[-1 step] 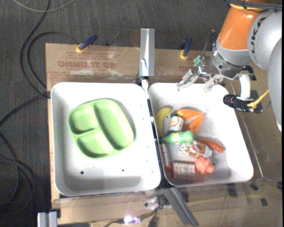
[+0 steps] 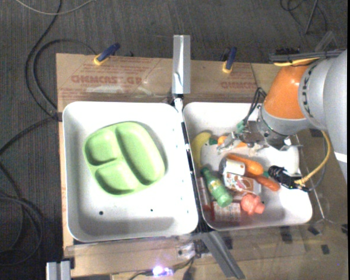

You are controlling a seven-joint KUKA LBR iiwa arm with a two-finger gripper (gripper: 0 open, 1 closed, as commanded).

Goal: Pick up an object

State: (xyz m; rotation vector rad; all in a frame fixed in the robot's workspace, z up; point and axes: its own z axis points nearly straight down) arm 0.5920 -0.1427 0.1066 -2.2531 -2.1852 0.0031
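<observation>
The right bin (image 2: pixel 291 214) holds a heap of toy food. A yellow banana-like piece (image 2: pixel 200 145) lies at its left wall. An orange carrot (image 2: pixel 248 165) rests across a white and red package (image 2: pixel 240 181). A green bottle (image 2: pixel 216 188) lies slanted beside a red item (image 2: pixel 206 196), and a pink piece (image 2: pixel 252 204) sits near the front. My gripper (image 2: pixel 238 138) hangs low over the back of this heap, just above the carrot and right of the banana piece. A small orange bit (image 2: pixel 221 139) shows right at its tip.
The left bin (image 2: pixel 76 214) carries a green divided plate (image 2: pixel 125 156). A metal post (image 2: pixel 181 63) stands behind the wall shared by the bins. Two clamps (image 2: pixel 107 53) (image 2: pixel 228 60) grip the bench's back edge. A black and yellow cable (image 2: pixel 291 179) loops over the right bin's right side.
</observation>
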